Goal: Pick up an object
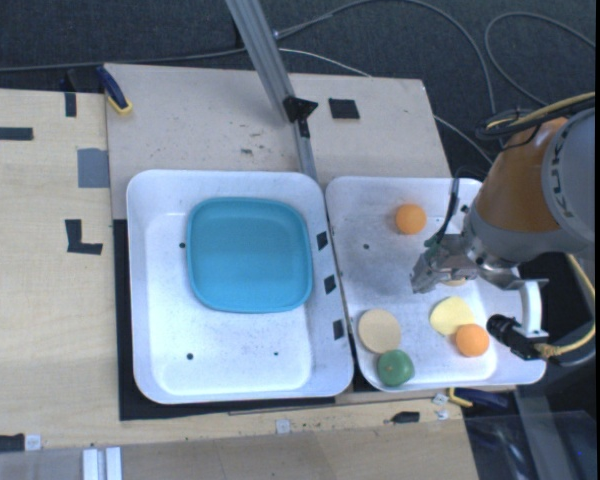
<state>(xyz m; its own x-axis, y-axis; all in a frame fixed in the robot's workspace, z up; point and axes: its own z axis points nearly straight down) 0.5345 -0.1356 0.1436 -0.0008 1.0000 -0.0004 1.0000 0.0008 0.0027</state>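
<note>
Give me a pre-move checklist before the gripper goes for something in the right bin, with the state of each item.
1. Targets present in the right bin: ok; orange ball, yellow piece, second orange ball, tan disc, green ball.
2. Gripper over the right bin: ok.
3. Gripper holding nothing: cannot tell; fingers too blurred.
4. Nearest target free of neighbours: not ok; the yellow piece touches the second orange ball.
5. Blue plate out of the way: ok; it lies in the left bin.
</note>
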